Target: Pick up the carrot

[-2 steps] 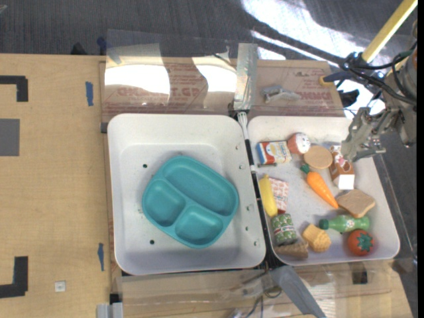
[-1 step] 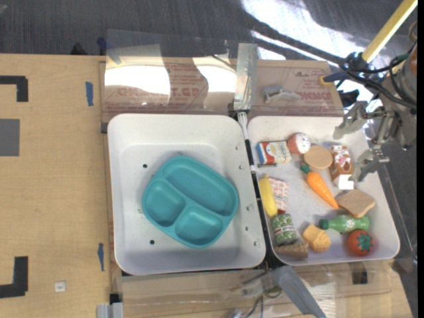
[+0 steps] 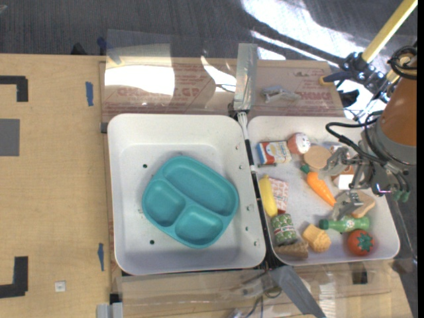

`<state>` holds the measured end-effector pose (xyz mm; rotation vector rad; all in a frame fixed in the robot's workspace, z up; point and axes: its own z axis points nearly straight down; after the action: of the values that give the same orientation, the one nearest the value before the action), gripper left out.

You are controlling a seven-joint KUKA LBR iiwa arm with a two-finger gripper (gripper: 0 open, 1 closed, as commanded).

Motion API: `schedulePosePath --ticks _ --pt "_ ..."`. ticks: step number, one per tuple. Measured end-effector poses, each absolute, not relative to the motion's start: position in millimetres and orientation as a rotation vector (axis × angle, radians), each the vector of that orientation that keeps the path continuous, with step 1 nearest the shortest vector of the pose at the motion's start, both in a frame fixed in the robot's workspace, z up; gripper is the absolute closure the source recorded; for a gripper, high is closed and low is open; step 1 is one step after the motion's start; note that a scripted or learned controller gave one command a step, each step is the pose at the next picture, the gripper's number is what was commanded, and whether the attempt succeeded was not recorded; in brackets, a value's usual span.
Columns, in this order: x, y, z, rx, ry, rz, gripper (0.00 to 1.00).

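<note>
A teal divided plate (image 3: pixel 190 201) is seen lying in the left bin (image 3: pixel 126 134), tilted slightly, near its middle. In the right bin (image 3: pixel 391 247), a small red-and-white carton (image 3: pixel 273 152) is found near the far left corner, with a yellow corn cob (image 3: pixel 267 197) just beside the left wall. A dark green can (image 3: pixel 283 228) is placed toward the near edge, a golden bread-like piece (image 3: pixel 317 237) close to it. A red tomato (image 3: pixel 360 242) is set in the near right corner, a green bottle-like toy (image 3: pixel 344 224) lying just beside it.
</note>
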<state>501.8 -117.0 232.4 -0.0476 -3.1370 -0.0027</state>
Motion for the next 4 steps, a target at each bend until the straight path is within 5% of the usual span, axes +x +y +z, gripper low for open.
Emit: schedulePosePath --ticks 1,2,3,4 --pt "534.4 -150.5 114.2 0.044 -3.134 -0.006 0.0" --pt "542.2 -137.8 89.2 0.021 -3.151 0.003 0.0" --pt "546.0 -136.7 102.5 0.024 -3.163 0.005 1.0" --pt "546.5 -62.6 259.9 0.318 -3.144 0.003 1.0"
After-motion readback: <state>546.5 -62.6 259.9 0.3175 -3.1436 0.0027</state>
